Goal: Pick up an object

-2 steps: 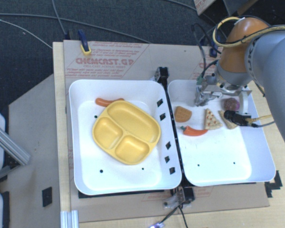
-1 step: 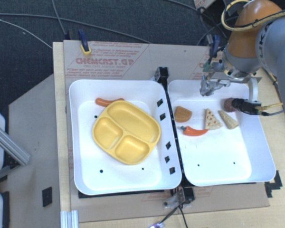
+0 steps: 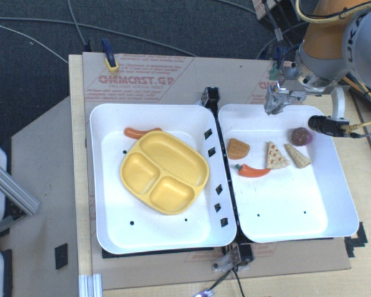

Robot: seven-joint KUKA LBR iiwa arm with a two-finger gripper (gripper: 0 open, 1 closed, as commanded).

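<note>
Camera view: end effector (image 3: 276, 106) above bin rim, pizza slice (image 3: 274, 156) below (apart).

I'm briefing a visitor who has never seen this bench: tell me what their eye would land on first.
First the yellow divided tray, lying tilted in the left bin with an orange strip peeking out from behind it. Next the small food items clustered in the right bin: a red chili, a pizza wedge, a dark purple ball. The gripper hangs above that bin's far edge.

Right bin's (image 3: 334, 221) near half lies free; food pieces (image 3: 269, 156) crowd its far half.
</note>
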